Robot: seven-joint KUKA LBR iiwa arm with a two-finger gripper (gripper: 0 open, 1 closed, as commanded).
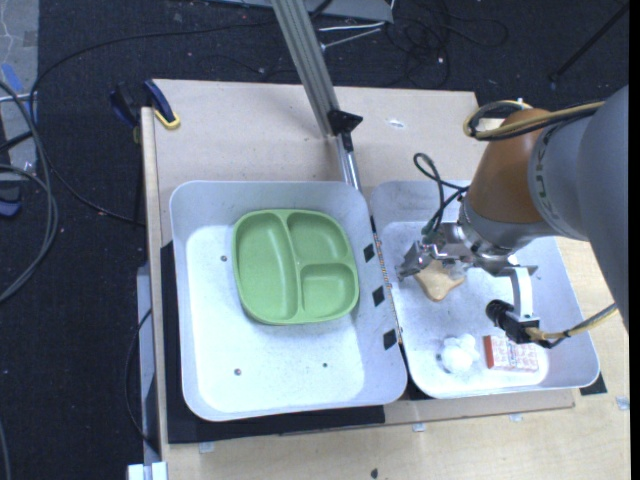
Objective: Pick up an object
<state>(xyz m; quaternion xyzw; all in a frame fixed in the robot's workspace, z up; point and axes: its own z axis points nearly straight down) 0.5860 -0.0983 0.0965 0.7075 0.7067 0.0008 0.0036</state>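
The grey KUKA arm with its orange band enters from the right and covers much of the right-hand bin's upper part. Two shallow white bins sit side by side on the pale wooden bench.

The left white bin holds one thing: a light green plastic plate with three compartments, lying flat in the bin's upper half.

The right white bin holds three loose things. A tan, wedge-shaped piece that looks like bread or a sponge lies near the bin's centre-left, right under the two-finger gripper. The gripper's metal parts overlap the top of the piece, and whether the fingers are spread, closed, or around the piece cannot be told from this angle. Near the bin's front edge lie a small white crumpled ball and, just beside it to the right, a small flat red-and-white packet, whose printing is too small to read.

A black cable from the wrist loops over the bin, above the packet.
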